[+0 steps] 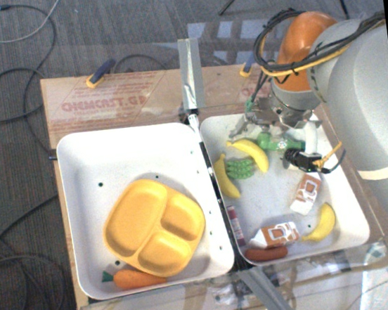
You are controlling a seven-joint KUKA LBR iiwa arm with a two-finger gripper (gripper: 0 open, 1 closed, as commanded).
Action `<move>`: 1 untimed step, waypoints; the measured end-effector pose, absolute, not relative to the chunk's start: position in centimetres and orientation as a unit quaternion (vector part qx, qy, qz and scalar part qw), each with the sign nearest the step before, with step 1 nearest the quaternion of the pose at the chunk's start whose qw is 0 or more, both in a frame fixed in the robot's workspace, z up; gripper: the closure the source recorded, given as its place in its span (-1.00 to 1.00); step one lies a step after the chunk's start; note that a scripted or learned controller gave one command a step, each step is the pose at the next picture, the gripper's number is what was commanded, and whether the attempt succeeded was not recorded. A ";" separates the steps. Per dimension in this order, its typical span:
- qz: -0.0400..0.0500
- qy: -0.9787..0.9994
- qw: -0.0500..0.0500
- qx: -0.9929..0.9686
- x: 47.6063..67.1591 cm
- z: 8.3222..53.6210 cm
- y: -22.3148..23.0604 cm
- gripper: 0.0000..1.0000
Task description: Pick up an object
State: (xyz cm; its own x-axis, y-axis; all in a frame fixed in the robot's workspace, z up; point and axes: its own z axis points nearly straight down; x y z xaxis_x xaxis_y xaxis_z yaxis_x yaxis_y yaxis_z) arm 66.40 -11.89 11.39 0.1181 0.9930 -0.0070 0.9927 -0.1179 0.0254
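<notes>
My gripper [266,121] hangs over the far end of the right bin [356,232], below the orange wrist band [301,43]. Just beneath and in front of it lie a yellow banana [251,152] and a small green piece [271,140]. A green ridged toy [240,169] sits to the banana's left, and a second banana [224,179] lies along the bin's left wall. Nearer the front are a white and brown carton [306,193], another carton [281,233], a third banana [323,223] and a red sausage [265,253]. Nothing visibly hangs from the gripper.
The left bin [81,158] holds a yellow divided plate [155,225] and an orange carrot [135,279] at its front edge. A dark red stick [233,224] lies by the wall between the bins. The bulky grey arm [373,113] covers the right bin's right side.
</notes>
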 end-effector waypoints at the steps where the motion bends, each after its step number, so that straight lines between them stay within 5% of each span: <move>1: 0.001 0.635 0.003 0.773 60.5 8.8 -10.7 -1.00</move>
State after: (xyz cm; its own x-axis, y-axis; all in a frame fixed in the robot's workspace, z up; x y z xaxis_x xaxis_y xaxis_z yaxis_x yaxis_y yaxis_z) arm 60.51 -10.67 8.81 0.1948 0.9808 -0.0020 0.9808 -0.1947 0.0057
